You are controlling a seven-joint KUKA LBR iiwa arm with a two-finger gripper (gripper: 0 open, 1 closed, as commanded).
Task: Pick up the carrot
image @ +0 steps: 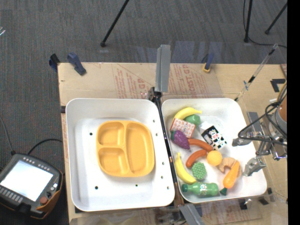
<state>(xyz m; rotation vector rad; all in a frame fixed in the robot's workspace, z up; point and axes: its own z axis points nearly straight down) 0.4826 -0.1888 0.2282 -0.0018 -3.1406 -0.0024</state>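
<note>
one carrot [231, 174] lies near the right bin's [234, 106] right wall, long axis slanting, just left of the gripper [255, 154], whose fingers are spread and hold nothing.

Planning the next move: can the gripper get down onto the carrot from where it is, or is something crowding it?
Probably yes. The gripper sits just right of the carrot, whose top is uncovered. The croissant touches its left side and the green bottle lies near its lower tip.
</note>
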